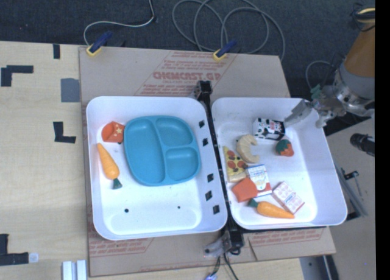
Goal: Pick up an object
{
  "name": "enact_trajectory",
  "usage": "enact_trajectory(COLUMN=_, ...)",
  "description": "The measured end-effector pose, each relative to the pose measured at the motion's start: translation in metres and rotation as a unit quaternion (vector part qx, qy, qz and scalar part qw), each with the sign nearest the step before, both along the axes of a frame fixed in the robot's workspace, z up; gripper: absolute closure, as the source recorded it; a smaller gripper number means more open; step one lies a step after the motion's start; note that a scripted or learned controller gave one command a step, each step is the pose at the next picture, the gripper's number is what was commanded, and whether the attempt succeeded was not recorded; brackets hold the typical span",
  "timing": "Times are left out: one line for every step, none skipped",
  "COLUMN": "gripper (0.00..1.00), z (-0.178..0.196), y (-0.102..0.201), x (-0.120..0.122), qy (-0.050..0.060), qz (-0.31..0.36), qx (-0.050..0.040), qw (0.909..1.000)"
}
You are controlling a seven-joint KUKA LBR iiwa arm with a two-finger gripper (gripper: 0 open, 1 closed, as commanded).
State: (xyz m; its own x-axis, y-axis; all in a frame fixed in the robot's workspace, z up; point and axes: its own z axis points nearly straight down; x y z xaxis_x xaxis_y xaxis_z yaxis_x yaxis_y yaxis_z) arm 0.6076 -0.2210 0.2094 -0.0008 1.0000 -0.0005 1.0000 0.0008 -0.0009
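My gripper (pixel 308 117) hangs over the upper right corner of the right bin (pixel 332 169), its fingers spread open with nothing between them. Just left of it lies a black-and-white carton (pixel 269 128), and a small red strawberry (pixel 284 147) sits below that. Further left are a beige banana piece (pixel 247 147) and a pizza slice (pixel 234 162). Lower in the bin lie a white carton (pixel 258 176), a red block (pixel 245 189), a pink-and-white carton (pixel 287 196) and an orange carrot (pixel 274 210).
The left bin (pixel 152 224) holds a blue divided plate (pixel 163 150), a red tomato (pixel 113 131) and a second carrot (pixel 108 162) along its left side. A black divider (pixel 210 151) runs between the bins. Cables (pixel 225 23) lie behind them.
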Motion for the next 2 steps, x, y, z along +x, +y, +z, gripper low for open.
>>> enact_trajectory(gripper=0.0, z=-0.103, y=0.049, x=0.051, qy=-0.012, qz=0.001, qx=-0.0053, qw=0.9999)
enact_trajectory(gripper=0.0, z=-0.11, y=0.092, x=0.067, qy=-0.011, qz=0.0, qx=-0.0069, qw=0.9999)
